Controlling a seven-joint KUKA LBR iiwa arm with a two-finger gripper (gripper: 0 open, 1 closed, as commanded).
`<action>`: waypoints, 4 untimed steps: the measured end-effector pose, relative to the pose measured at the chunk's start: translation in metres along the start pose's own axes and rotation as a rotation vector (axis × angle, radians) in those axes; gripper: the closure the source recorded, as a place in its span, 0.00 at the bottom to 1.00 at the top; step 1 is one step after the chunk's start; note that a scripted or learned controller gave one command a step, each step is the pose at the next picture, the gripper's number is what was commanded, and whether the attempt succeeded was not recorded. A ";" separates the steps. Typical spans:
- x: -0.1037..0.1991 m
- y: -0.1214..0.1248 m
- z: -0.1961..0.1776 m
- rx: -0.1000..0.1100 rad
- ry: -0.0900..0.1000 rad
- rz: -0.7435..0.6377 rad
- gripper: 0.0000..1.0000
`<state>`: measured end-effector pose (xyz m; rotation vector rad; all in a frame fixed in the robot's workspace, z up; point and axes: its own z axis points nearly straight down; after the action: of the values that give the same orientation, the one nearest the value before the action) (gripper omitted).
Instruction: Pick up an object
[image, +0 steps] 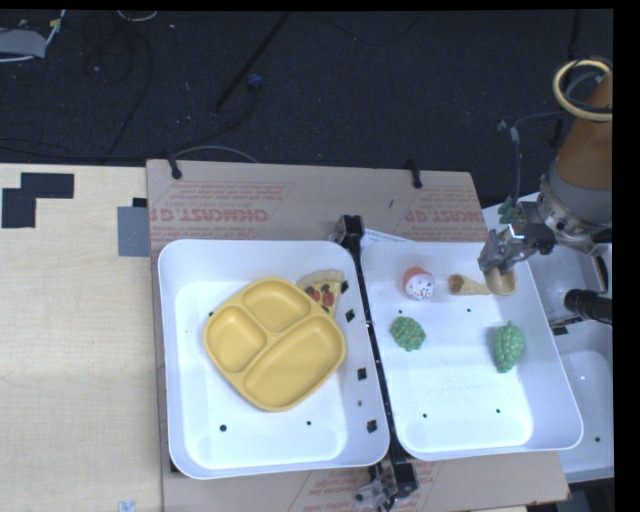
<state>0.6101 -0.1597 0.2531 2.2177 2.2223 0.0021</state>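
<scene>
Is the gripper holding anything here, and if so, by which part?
Cannot be told: the gripper sits at the wide end of the ice cream cone, but no grip is visible.

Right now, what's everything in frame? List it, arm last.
white bins: 2, white, side by side on the bench
divided plate: 1, yellow, in the left bin
pizza slice toy: 1, tan with red spots, left bin, at the plate's upper right edge
ball: 1, white and red, right bin, upper middle
grape bunches: 2, green, right bin, one centre-left, one toward the right wall
cone-shaped piece: 1, tan, right bin, upper right, beside the claw
cardboard sheet: 1, brown with red print, under the bins
arm: 1, grey with orange band, reaching in from the right
claw: 1, over the right bin's upper right corner
</scene>
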 end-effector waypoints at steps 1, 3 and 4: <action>0.046 -0.015 0.014 0.008 0.003 -0.001 1.00; 0.148 -0.036 0.036 0.008 0.002 -0.002 1.00; 0.198 -0.053 0.025 0.008 0.003 -0.003 1.00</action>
<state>0.5565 0.0384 0.2279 2.2195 2.2316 -0.0035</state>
